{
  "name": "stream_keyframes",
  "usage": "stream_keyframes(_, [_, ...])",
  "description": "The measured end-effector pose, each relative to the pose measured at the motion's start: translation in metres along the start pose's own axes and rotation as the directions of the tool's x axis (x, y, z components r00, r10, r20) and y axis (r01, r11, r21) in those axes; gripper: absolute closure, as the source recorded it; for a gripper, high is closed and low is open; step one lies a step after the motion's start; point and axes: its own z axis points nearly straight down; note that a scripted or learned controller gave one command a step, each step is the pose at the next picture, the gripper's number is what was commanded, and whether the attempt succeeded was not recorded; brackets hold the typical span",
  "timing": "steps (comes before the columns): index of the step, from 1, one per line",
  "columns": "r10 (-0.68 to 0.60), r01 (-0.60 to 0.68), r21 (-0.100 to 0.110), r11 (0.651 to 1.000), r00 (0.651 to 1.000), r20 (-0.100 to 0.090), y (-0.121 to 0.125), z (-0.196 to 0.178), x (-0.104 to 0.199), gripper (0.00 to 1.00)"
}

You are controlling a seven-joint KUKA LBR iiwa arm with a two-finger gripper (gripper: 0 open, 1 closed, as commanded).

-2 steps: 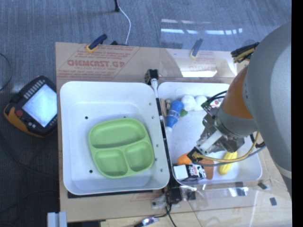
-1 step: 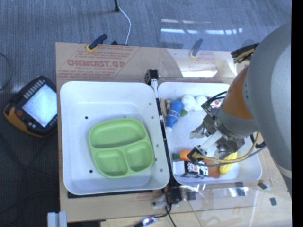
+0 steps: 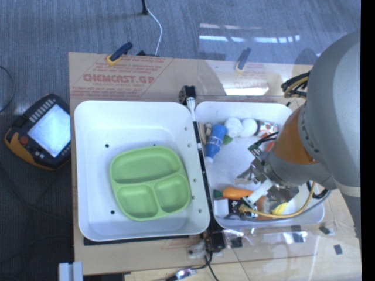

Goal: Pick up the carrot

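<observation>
The big grey arm (image 3: 337, 110) comes in from the right side of the frame and bends down into the right bin (image 3: 275, 107). Its orange band (image 3: 293, 145) sits just above the wrist. The gripper (image 3: 258, 189) is low in the bin, near the bottom right of the frame, and it is right next to the carrot (image 3: 237, 192). I cannot tell if it is pinching anything (the parts there are too small and mixed up).

The carrot lies flat near the front wall of the right bin, with its tip pointing left. A blue bottle (image 3: 214, 138) and two white balls (image 3: 241, 126) sit at the back of that bin.

The left bin (image 3: 94, 122) has a green plate (image 3: 150, 181) with three parts in it. A screen thing with an orange edge (image 3: 40, 132) lies on the floor at the left of the frame.
</observation>
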Motion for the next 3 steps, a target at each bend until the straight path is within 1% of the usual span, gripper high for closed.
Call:
stream_keyframes(1, [0.051, -0.051, -0.006, 0.999, 0.999, -0.009, 0.0018, 0.0143, 0.0034, 0.0])
stream_keyframes(2, [0.336, -0.337, -0.023, 0.941, 0.942, -0.024, 0.0071, 0.0144, 0.0049, 0.0])
stream_keyframes(3, [0.334, -0.335, -0.022, 0.942, 0.942, -0.021, 0.0072, 0.0057, 0.0053, 1.0])
